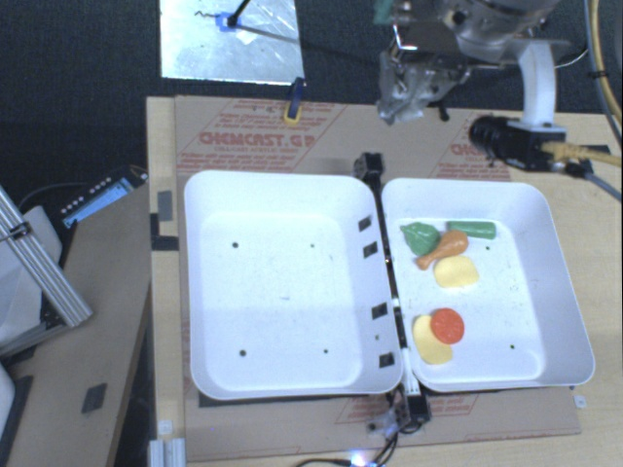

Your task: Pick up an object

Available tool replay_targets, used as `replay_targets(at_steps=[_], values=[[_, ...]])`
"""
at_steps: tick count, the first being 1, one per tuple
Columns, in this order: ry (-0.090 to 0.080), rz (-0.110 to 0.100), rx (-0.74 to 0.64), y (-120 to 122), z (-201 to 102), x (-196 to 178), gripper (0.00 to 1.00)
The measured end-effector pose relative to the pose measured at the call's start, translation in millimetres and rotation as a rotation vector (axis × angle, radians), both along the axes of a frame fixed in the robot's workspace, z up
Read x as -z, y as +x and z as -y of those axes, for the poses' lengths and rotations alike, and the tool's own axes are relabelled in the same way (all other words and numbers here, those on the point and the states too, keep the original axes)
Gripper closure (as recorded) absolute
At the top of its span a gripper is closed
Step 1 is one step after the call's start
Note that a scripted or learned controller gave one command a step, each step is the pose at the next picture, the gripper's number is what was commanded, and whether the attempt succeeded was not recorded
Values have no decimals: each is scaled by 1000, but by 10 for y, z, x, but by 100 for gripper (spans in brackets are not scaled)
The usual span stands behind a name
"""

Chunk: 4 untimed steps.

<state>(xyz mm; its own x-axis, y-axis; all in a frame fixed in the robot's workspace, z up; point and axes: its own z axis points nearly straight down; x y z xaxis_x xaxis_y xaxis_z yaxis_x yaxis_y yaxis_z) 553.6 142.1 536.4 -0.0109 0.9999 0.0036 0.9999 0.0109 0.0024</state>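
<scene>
Six small toy foods lie in the right bin [545, 261], and none of them is lifted yet. I read a green leafy piece [420, 235] at about eleven o'clock in that bin, a dark green pod-shaped piece [472, 229] just past it toward twelve, an orange drumstick-like piece [443, 248] touching the leafy one, and a pale yellow lump [456, 273] just below those. Toward seven o'clock a red disc [448, 325] overlaps a yellow piece [430, 342]. The left bin [282, 280] sits beside it, the two sharing a black hinged divider. My gripper [401, 100] hangs high at the twelve o'clock edge of the scene, beyond the far rim of the bins and well apart from every object; I cannot tell how its tips are set from this angle, and I see nothing carried beneath it. The risk I judge from here is the clustering: the leafy piece, pod and drumstick touch or nearly touch, so a descent there could straddle two pieces and squeeze neither, or shove one aside. The disc on the yellow piece could slide off under a closing pinch. These look low and flat, so a shallow descent may close on air.
</scene>
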Motion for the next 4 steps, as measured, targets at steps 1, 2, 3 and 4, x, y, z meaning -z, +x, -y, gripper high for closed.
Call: replay_targets(at_steps=[1, 2, 3, 4], values=[[-1, -2, 0, -524, -403, 9, 100], [-2, 0, 4, -197, -709, 19, 100], [-1, -2, 2, -694, -939, 10, 100], [-2, -2, 4, -673, -921, 15, 100]])
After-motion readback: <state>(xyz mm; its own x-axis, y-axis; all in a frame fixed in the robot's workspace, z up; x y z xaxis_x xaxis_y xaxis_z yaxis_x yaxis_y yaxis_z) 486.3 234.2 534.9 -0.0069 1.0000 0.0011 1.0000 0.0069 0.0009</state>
